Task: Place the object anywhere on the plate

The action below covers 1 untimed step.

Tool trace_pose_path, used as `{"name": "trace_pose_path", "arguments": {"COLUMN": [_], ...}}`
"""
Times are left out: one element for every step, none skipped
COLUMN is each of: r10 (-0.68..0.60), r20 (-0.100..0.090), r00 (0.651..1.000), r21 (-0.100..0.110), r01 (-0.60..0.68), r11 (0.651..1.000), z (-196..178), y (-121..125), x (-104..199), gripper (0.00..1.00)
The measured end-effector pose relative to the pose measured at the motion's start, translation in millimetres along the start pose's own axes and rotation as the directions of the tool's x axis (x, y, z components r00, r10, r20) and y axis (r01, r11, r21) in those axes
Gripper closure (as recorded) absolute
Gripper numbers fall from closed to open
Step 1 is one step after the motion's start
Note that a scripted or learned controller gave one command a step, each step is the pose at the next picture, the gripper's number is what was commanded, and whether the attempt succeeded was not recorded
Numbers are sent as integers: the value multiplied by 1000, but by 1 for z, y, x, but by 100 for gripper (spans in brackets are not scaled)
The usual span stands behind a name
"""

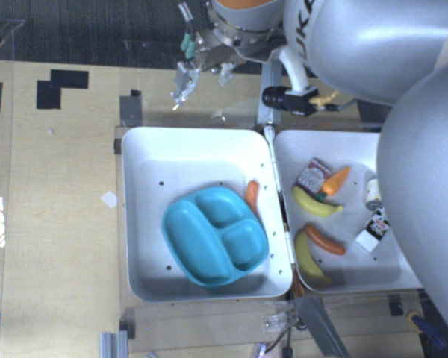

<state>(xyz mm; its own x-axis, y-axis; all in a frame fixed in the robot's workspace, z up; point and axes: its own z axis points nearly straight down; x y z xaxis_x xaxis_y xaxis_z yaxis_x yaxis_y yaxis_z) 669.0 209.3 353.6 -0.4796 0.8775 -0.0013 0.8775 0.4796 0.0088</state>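
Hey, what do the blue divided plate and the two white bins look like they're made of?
The blue plate looks like molded plastic: one even colour, rounded dividers, a soft sheen rather than a glassy glaze. The left bin and the right bin also look like plastic, or possibly coated metal: smooth matte white walls with rounded corners. The view cannot settle which.

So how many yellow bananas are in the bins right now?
2, both in the right white bin: one yellow banana mid-bin under the carrot, the other near the front edge. The arm may hide more.
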Motion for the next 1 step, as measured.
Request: {"name": "trace_pose_path", "arguments": {"r10": [135], "r20": [0], "r00": [991], "r21": [2], "r01": [-135], "r11": [991], "z": [-15], "y": [8], "x": [14], "gripper": [0]}}
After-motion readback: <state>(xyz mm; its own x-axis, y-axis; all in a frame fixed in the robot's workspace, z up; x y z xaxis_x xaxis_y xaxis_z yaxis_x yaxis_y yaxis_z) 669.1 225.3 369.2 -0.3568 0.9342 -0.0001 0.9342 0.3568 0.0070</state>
